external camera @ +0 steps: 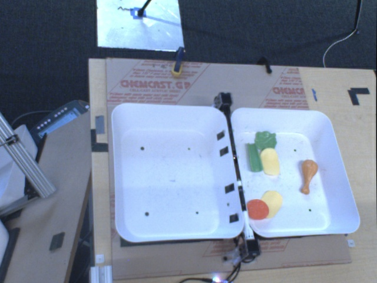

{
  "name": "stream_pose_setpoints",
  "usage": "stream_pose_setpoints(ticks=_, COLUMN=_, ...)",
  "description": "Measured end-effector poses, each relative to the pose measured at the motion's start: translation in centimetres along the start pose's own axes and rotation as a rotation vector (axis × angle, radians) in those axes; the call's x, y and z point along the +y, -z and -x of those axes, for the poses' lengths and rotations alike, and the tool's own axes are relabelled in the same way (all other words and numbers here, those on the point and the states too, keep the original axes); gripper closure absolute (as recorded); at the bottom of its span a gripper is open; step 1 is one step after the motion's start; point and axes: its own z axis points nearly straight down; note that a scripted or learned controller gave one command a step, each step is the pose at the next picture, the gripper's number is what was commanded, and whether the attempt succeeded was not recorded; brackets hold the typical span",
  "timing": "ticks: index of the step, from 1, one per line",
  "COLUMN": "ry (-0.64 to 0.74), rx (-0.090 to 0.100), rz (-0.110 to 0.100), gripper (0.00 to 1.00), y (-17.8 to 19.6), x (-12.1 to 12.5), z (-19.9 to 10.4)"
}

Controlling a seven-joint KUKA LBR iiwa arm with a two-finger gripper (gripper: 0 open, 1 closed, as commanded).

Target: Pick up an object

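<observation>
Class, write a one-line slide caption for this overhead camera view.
Right bin holds green vegetable, two yellow pieces, red disc and drumstick, beside the left bin.

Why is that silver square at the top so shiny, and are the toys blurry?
In the camera view, the metal sheet glares because it bounces light; the white bins look bright and evenly lit; the chicken leg and red disc look slightly soft, casting faint shadows.

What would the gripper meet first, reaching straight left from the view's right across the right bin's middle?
Past the right bin's rim, probably the orange drumstick; the approach height is unclear.
</observation>
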Motion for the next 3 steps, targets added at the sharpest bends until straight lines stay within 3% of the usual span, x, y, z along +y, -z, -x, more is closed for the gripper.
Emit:
stream_pose_setpoints(ticks=1, ry=0.006, rx=0.005, rz=-0.009, gripper=1.0, y=-5.3, x=0.0, z=-4.9)
stream_pose_setpoints(ticks=2, ry=0.003, rx=0.001, rz=0.001, gripper=1.0, y=0.0, x=0.0, z=-4.6)
stream_pose_setpoints(ticks=3, ry=-0.004, rx=0.001, rz=-0.006, gripper=1.0, y=-2.0, x=-0.1, z=0.6)
